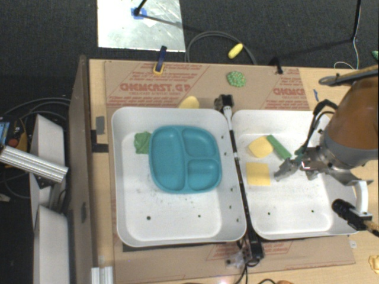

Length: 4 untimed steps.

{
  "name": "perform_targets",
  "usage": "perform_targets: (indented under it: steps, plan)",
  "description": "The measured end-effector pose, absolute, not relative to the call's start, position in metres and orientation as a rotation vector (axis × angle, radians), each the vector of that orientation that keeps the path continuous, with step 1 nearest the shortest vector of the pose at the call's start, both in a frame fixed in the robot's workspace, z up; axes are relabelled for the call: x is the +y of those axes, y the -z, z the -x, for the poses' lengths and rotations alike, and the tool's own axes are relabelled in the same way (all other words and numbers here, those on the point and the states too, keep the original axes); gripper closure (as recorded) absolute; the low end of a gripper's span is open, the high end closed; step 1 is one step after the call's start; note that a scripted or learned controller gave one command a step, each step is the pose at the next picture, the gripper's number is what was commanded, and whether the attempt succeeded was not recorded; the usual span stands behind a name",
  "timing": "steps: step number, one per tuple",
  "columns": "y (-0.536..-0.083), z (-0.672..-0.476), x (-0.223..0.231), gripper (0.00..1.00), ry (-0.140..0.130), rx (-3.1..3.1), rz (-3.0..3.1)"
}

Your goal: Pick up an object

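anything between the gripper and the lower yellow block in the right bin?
No. In the camera view only bare white bin floor separates the gripper from the lower yellow block.

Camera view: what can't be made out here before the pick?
- Gripper: small and dark in the camera view; finger state can't be read, nor whether it touches the yellow square.
- Green piece: partly covered by the blue tray; its full shape is hidden.
- Green stick: its lower end meets the gripper; contact can't be told.
- Arm: cut off by the right edge.
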State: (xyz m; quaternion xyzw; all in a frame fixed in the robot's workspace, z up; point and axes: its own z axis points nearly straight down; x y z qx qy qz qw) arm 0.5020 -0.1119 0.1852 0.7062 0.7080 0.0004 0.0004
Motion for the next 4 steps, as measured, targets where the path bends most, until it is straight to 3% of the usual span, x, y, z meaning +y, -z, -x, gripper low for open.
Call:
perform_targets:
  steps: [1, 2, 3, 4]
  plan:
    - [-0.083, -0.569, -0.111, 0.0, -0.004, 2.226, -2.211]
    - [-0.084, -0.659, -0.11, 0.0, 0.031, 2.24, -2.24]
    - [-0.081, -0.655, -0.111, 0.0, 0.028, 2.235, -2.243]
    - [-0.095, -0.657, -0.114, 1.0, 0.027, 2.23, -2.234]
